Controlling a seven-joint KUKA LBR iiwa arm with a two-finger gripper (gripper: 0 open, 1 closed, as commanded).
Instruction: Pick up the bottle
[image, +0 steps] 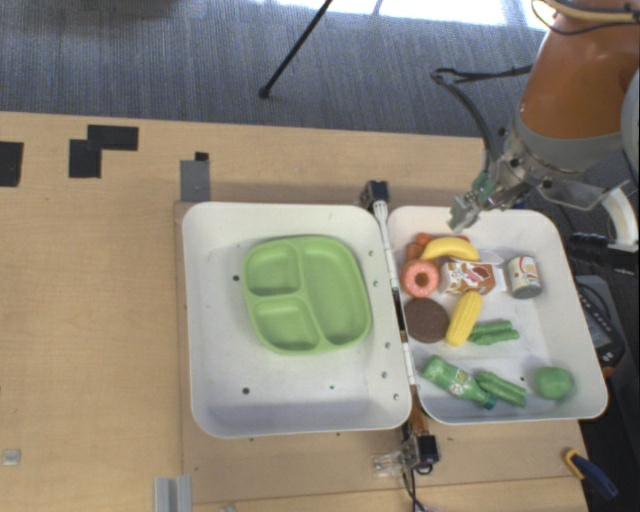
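The gripper hangs at the 12 o'clock rim of the right-hand shallow white bin, at the end of the grey arm with the orange band. It is small and partly blurred here, so I cannot tell how it is set, and nothing shows in its grasp. It seems poised high over the bin's far edge, probably to keep clear of the clutter before a descent.

Just below it, toward 6 o'clock, lies a yellow plastic banana, with a pink-frosted toy doughnut at its 7 o'clock and a small red and white carton beside that. A short silver tin can rests on its side at 3 o'clock of the carton. Further down sit a brown round biscuit and a yellow corn cob, touching or nearly so.

The green plastic bottle lies flat at the bin's 7 o'clock corner, slanted, well apart from the gripper, with the whole heap between them. A green bean pod lies against its right end, which may crowd a grasp there; the labelled middle looks the freer spot. A green lime-like ball sits at 5 o'clock.

The left white bin carries a light green divided plate, away from the work, on the wooden bench.
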